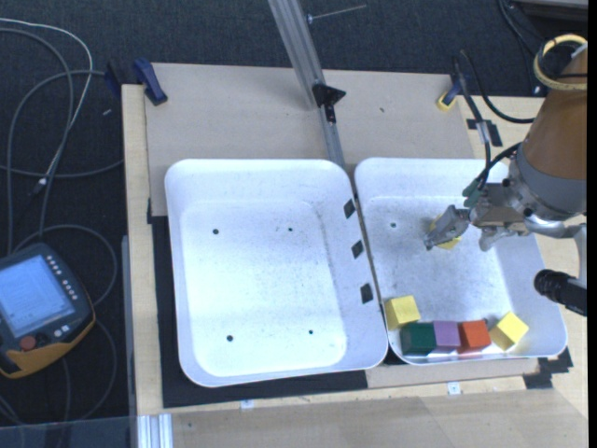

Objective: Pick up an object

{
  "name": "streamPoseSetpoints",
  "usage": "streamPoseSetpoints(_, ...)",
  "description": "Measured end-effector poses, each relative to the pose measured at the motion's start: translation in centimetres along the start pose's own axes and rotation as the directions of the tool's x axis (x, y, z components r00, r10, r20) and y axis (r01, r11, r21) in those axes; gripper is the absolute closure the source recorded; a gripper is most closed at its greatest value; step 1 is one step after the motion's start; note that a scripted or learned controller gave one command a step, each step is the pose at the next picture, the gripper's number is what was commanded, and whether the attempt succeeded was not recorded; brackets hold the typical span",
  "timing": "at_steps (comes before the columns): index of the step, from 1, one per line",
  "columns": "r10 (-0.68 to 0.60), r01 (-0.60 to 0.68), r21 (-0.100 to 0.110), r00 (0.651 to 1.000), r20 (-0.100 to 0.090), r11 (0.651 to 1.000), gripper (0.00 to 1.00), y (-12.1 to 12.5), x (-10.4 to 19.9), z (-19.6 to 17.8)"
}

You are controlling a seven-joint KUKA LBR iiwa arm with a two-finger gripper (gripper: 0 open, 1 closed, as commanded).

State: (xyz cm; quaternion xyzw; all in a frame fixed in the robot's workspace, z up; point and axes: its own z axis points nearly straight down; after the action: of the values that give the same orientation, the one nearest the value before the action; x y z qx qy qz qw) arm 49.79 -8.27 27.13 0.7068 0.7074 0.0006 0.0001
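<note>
End effector [464, 234], mine: fingers spread apart, hanging at centre right of frame over right bin [410, 180], a small yellow object [449, 242] between the fingertips. Lower right of frame, along bin edge: yellow block [402, 311], green block [419, 336], purple block [447, 333], orange block [475, 335], second yellow block [511, 329].

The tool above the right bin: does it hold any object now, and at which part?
The tool has a small yellow object between its open fingers, but whether they grip it cannot be told.
</note>
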Motion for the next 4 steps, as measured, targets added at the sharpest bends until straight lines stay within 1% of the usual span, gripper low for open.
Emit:
streamPoseSetpoints(1,0.003,-0.003,-0.006,1.000,0.005,1.000,0.00,6.8,-5.9,-1.0)
streamPoseSetpoints(2,0.003,-0.003,0.011,1.000,-0.002,1.000,0.00,5.7,-7.9,9.6)
streamPoseSetpoints(3,-0.001,0.001,0.008,1.000,-0.001,1.000,0.00,9.3,-8.8,17.6)
streamPoseSetpoints(4,-0.002,0.002,-0.004,1.000,0.002,1.000,0.00,13.3,-9.0,17.1)
